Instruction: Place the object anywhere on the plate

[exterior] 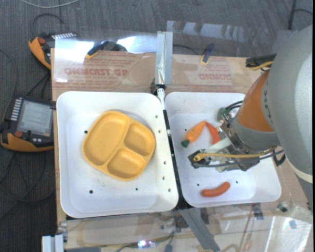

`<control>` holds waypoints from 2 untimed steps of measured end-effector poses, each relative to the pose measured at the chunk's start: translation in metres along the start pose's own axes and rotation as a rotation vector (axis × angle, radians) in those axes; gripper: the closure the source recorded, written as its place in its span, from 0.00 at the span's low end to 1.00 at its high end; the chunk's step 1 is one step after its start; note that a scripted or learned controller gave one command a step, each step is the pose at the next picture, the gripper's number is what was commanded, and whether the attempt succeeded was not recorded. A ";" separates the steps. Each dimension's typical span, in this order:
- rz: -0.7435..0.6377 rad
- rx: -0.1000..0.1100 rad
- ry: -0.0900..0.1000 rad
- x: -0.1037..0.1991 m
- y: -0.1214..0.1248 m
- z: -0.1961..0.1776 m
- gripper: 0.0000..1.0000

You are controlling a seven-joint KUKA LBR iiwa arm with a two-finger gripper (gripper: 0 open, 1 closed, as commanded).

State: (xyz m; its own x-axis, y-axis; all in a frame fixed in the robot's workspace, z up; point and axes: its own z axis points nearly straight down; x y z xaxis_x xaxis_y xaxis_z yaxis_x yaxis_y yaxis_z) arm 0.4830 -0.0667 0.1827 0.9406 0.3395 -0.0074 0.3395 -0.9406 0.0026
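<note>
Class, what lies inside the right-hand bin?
A carrot, a second orange piece and a sausage lie in the right-hand bin. The arm covers its right side, so anything there cannot be seen.

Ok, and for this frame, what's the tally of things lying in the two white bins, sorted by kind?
yellow divided plate, left bin: 1
carrot with a green top, right bin: 1
orange-red piece next to it, partly hidden by the arm, kind unclear: 1
sausage, right bin near the front: 1
Total: 4
</note>
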 end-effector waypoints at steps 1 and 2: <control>0.056 0.006 0.000 0.035 -0.093 0.000 1.00; -0.017 0.005 0.001 0.071 -0.155 -0.042 1.00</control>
State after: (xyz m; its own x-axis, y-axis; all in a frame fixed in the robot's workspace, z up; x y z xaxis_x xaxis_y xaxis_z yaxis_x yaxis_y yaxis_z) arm 0.4974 0.1034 0.2241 0.9346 0.3556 -0.0064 0.3556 -0.9346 -0.0025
